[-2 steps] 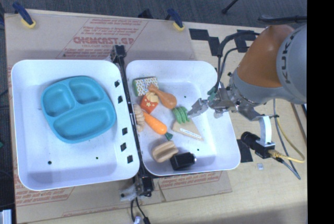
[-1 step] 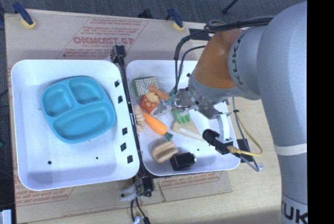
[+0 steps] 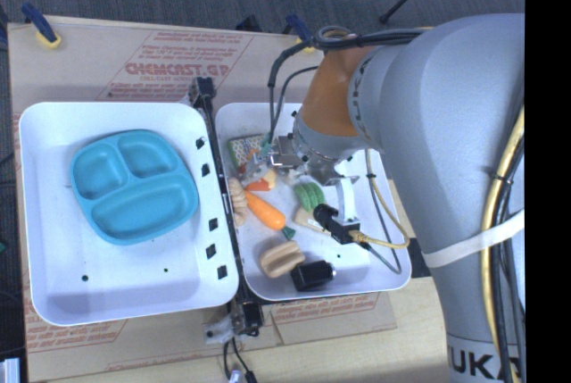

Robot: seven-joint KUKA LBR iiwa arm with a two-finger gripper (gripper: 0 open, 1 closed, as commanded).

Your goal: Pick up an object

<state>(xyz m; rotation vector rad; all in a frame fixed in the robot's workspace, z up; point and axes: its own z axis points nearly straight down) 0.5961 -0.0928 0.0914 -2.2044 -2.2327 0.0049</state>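
In the right bin [image 3: 384,270] lie several small items. Among them are an orange carrot [image 3: 266,212], a green ribbed piece [image 3: 310,194], a tan bun [image 3: 281,258], a black block [image 3: 312,274], a pale tan piece [image 3: 236,198] and a printed card [image 3: 243,149]. My gripper [image 3: 269,164] hangs low over the bin's upper left part, just above the carrot and beside the card. The grey wrist covers most of it. I see nothing clearly held.
The left bin [image 3: 53,283] holds a blue divided plate [image 3: 134,185]. A black clip rail [image 3: 214,194] runs between the two bins. My arm's bulk covers the right side of the right bin. A yellow cable [image 3: 379,240] loops over the bin's right part.
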